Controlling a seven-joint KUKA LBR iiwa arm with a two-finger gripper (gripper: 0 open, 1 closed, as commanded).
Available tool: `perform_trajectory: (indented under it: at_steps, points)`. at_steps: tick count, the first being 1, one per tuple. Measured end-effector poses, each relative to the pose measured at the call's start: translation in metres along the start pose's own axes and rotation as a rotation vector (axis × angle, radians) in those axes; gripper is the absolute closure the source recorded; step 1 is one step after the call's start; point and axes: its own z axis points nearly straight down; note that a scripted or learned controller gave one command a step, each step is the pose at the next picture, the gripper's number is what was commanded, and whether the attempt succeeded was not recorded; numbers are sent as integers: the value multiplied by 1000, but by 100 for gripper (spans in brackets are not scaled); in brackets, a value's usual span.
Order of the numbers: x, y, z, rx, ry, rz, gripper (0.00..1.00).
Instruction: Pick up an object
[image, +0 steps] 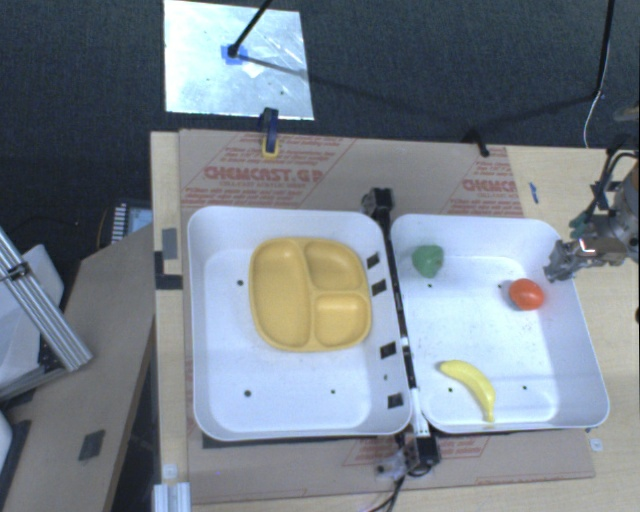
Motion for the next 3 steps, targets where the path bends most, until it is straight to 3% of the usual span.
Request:
perform_trajectory:
  at_steps: [3]
  points:
    - [148, 47, 9, 5, 4, -6, 100]
